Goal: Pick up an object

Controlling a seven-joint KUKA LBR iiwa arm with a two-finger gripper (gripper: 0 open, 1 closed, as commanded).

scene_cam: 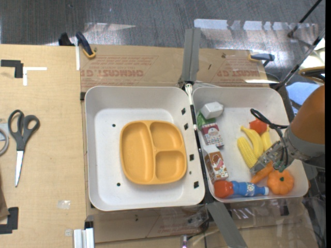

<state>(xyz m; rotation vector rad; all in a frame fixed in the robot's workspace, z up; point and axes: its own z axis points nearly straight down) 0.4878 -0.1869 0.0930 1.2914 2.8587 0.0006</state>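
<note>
Upside-down "CHEMCIZ, GE..." print on cardboard sheet (124, 66)

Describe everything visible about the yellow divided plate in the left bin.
The yellow divided plate is a rounded-square tray of matte plastic by its look, with raised ridges splitting it into three compartments: one tall at the view's left, two smaller stacked at the right. It lies flat, open side up, about central on the left bin floor, nothing in it.

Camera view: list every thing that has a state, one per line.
tool: low in the right bin, over the corn and carrot
yellow divided plate: flat in the left bin, nothing on it
blue bottle: lying on its side
scissors: closed, on the bench
</note>
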